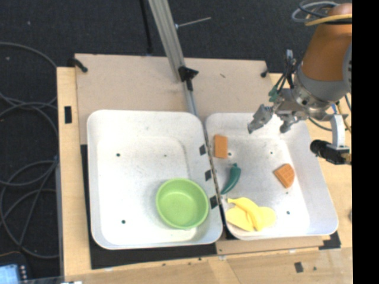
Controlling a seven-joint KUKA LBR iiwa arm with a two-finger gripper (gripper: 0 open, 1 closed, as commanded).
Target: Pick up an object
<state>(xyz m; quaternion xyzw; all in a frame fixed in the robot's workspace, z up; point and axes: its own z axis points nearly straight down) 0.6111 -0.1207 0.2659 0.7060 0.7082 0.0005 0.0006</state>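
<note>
Two shallow white plastic bins sit side by side on the tan wooden table (130,81). The left bin (118,141) has a round lime-green plastic bowl (182,202) near its front right corner, sitting upright with the opening facing up.

The right bin (308,212) has the rest of the stuff. A small orange rectangular block (220,146) sits near the bin's left wall, toward the back. Just in front of it is a dark green curved pepper-looking toy (231,178), lying right along the divider between the bins. At the front left corner is a floppy yellow thing (251,214), maybe a toy banana or a bit of cloth; hard to say from up here. A second orange chunk, wedge-ish (284,175), lies on the right side of the bin, well apart from the others.

The grey arm with the orange band (324,52) comes in from the right, and its gripper (273,120) hovers over the back of the right bin. The jaws are spread wide with nothing between them. The gripper isn't touching any of the objects; the orange block is the nearest on the left and the wedge sits well in front of it.

A slanted grey metal pole (169,34) runs down from the top to the gap between the bins.
</note>
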